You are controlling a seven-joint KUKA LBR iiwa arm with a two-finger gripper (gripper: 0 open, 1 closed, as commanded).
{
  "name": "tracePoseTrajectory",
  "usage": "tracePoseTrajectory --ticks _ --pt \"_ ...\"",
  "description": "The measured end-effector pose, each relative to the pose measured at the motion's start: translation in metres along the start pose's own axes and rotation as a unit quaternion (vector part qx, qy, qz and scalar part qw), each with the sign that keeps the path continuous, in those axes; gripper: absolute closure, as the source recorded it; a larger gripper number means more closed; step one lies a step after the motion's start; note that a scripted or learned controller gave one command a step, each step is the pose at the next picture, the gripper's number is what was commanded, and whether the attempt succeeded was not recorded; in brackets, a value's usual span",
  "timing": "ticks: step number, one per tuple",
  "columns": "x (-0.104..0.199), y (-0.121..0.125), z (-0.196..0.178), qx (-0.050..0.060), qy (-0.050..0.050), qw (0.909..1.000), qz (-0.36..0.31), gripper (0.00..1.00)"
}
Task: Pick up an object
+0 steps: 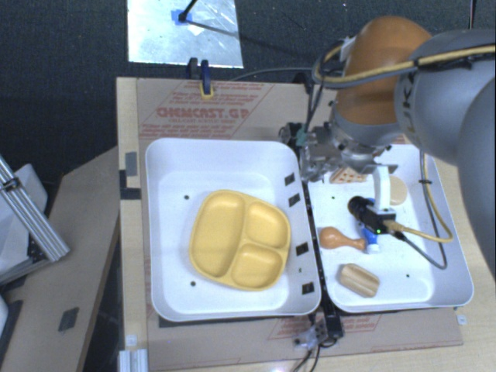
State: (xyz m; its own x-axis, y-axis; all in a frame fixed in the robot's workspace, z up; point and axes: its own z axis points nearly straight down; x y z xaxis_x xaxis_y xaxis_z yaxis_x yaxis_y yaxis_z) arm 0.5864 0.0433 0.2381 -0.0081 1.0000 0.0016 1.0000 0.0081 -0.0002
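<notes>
My claw (339,167) hangs over the rear left corner of the right bin (453,273), close to the wall shared with the left bin (155,208). Its state is not established: my wrist hides it, so I cannot tell whether it is apart or together, and nothing is seen held. The nearest candidate is a flat patterned piece (348,177), which lies just beside and partly under the claw. I judge it thin, light and hard to get under, so a poor choice. A pale disc (397,191) lies near, to the right, and looks equally low. Toward the front of the bin lies a pear-shaped brown piece (339,239). It appears rigid, smooth and light; the narrow neck offers the best hold, since the rounded bulb may slip. A tan block (358,279) lies near the front wall, well apart from the claw. It looks stiff and light and is best taken across its short width. The yellow divided plate (240,239) in the left bin looks rigid but too broad, graspable only at the rim.
</notes>
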Motion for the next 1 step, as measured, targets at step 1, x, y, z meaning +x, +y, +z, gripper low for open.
tracePoseTrajectory --ticks 1 --pt "0.0531 -0.0133 0.0096 0.0 0.0 1.0 -0.001 1.0"
